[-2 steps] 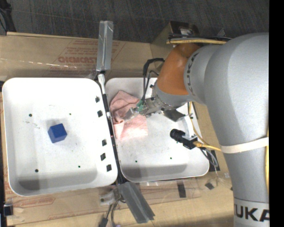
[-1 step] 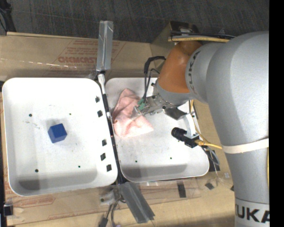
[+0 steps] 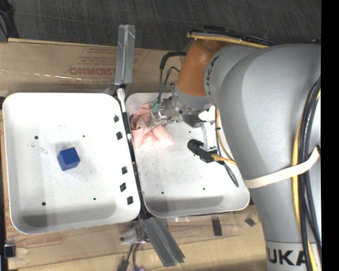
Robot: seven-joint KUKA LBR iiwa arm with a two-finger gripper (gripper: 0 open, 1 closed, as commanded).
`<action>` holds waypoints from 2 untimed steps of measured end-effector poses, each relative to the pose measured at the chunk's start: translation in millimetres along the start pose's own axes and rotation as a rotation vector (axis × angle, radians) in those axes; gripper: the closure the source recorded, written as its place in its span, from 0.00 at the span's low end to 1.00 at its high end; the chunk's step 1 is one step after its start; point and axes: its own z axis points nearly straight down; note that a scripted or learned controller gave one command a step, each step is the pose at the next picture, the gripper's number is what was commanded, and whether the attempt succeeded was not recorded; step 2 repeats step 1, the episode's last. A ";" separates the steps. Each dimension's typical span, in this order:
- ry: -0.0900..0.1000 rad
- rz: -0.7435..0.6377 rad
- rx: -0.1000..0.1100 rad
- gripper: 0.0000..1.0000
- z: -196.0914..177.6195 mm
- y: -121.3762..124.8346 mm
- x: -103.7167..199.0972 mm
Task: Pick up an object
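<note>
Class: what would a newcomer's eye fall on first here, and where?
The big grey robot arm with an orange band looms at the right, its gripper over a crumpled pink soft object in the right white bin. A small blue cube sits in the left white bin.

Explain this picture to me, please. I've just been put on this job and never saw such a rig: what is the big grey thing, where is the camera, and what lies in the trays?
The big grey shape is a robot arm, with an orange band above its wrist. One fixed camera looks down at a slant on the bench, and the arm reaches in from the picture's right. Two shallow white bins sit side by side. The bin on the picture's left holds a small blue cube. The other bin holds a crumpled pink soft item near its far corner. The gripper is right at that pink item. Whether it grips it cannot be told from here.
</note>
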 end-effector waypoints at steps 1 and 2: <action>0.000 -0.015 -0.001 1.00 -126.6 17.8 47.4; 0.000 -0.015 -0.001 1.00 -126.6 17.8 47.4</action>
